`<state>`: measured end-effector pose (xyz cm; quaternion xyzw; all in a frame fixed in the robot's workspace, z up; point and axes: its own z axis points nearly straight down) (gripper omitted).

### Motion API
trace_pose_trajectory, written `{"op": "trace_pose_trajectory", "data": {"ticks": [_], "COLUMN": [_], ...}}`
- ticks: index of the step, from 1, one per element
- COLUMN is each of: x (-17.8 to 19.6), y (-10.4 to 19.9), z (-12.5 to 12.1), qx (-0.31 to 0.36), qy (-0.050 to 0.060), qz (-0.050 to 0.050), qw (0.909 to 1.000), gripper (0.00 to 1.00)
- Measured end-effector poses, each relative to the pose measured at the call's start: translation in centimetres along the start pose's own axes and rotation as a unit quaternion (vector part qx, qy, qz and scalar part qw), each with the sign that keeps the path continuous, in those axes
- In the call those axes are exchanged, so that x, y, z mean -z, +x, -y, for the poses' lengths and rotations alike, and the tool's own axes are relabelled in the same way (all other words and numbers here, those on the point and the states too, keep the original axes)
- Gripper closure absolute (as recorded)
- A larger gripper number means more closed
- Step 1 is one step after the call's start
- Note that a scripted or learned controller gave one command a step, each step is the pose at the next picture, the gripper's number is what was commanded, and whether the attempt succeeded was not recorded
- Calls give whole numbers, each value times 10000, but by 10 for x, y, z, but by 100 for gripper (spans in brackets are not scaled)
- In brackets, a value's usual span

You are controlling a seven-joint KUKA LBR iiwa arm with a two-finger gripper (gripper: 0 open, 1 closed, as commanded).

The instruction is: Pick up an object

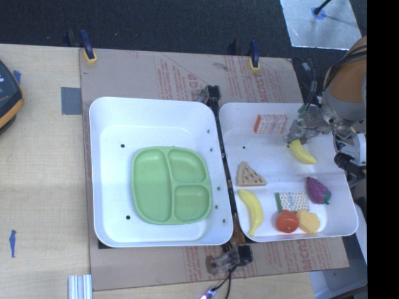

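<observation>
The right-hand shallow white plastic bin (349, 224) holds toy food; near its upper right lies the small curved yellow plastic banana (302, 152), just under the two-finger gripper (303, 131). It looks light, stiff and slick, best pinched across its middle; jaw state cannot be told

Green divided plate (171, 184) in left white bin (106, 114)

The hand (303, 128) at the right of the frame covers the upper tip of a small banana (302, 152); its fingers are too small to read. A black-and-orange device (7, 95) is cut off by the left edge.
</observation>
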<state>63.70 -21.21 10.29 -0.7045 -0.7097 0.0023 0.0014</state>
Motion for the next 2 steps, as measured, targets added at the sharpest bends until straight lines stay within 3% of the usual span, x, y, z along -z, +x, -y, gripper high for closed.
{"op": "trace_pose_trajectory", "data": {"ticks": [1,2], "x": [101,113], "y": [71,145], "z": [-14,-20], "qx": [-10,-5], "qy": [-25,-18], "qz": [-11,-9], "qw": [10000,10000], "gripper": [100,100]}}
